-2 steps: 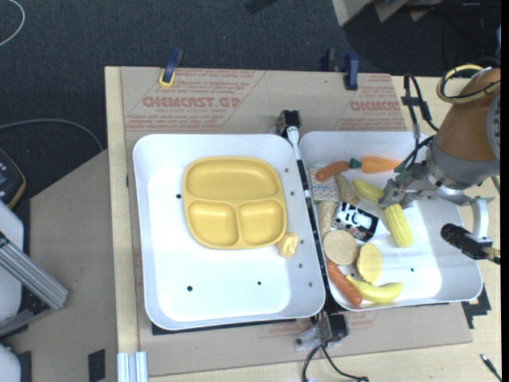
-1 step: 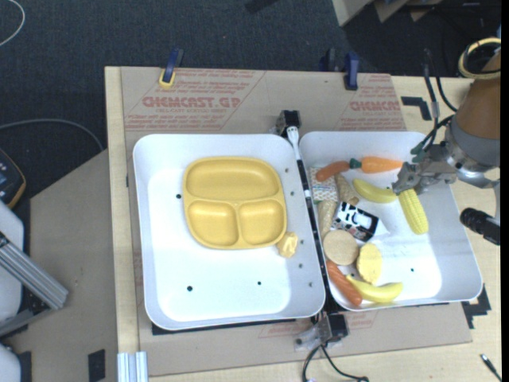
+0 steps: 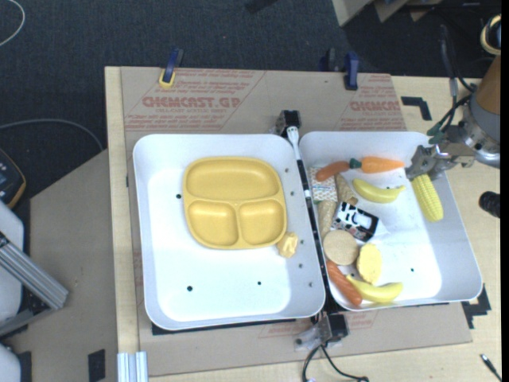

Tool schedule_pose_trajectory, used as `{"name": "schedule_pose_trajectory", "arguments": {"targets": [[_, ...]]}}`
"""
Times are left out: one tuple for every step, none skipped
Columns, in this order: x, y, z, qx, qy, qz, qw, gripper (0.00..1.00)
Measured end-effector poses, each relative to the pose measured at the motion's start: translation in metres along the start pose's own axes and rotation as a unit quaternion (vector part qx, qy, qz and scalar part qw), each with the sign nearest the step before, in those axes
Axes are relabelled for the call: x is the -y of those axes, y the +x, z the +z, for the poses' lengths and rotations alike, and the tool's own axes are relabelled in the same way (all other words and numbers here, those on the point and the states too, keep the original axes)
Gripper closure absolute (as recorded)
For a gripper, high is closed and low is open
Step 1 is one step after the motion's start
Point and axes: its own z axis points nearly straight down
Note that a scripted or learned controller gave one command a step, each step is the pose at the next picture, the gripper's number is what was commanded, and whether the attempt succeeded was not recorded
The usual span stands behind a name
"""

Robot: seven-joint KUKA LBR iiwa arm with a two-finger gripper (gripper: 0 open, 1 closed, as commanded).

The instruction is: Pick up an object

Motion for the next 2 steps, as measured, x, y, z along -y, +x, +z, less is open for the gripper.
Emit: {"name": "schedule_pose_trajectory", "arguments": {"targets": [[0.020,0.046,0.008,-0.003,0.006,-0.001,1.0000,1.00],[0.036,0.094,0.014,-0.003,0.006,-0.001,1.0000,1.00]]}}
